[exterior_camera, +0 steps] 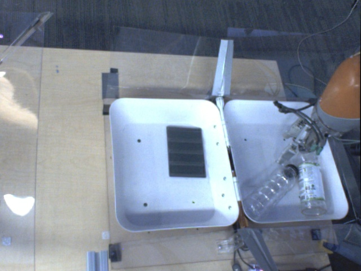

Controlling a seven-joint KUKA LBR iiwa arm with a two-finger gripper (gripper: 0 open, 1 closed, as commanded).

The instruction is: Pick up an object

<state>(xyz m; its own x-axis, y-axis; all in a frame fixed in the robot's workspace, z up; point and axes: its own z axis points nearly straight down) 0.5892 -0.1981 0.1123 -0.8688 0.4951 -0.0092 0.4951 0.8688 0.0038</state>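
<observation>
Two clear plastic bottles lie in the right bin. One bottle with a dark cap lies slanted toward the bin's near left corner. The other, a labelled bottle, lies along the right wall. My gripper hangs low over the bin's right side, just above the cap ends of both bottles, with cables around the wrist. A flat black ribbed pad lies in the middle of the left bin.
The arm's orange band and grey wrist come in over the right bin's far right corner. A metal divider post stands behind the seam between the bins. The wooden bench stretches away to the left.
</observation>
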